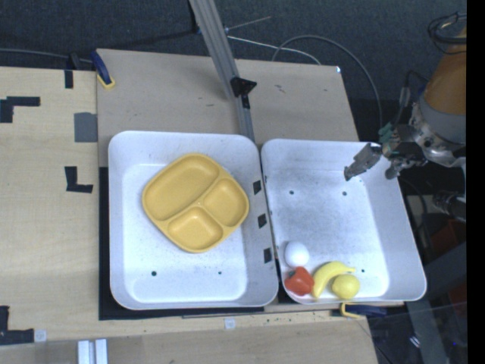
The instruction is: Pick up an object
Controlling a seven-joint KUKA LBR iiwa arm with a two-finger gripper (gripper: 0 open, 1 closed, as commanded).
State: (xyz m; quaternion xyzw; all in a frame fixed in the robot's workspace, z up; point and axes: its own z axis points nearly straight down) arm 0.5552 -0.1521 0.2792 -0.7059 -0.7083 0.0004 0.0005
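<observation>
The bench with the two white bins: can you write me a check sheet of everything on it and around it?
Surface: wooden bench with black tape marks, bearing a left bin and a right bin.
Job's things: white egg, red piece, banana and yellow round fruit, bunched in the right bin's near corner.
Clutter: yellow divided plate in the left bin.
Grippers: gripper over the right bin's far right edge, holding nothing.
Cables: thin cable looping behind the bins.
Surroundings: grey slanted pole, dark floor.
</observation>
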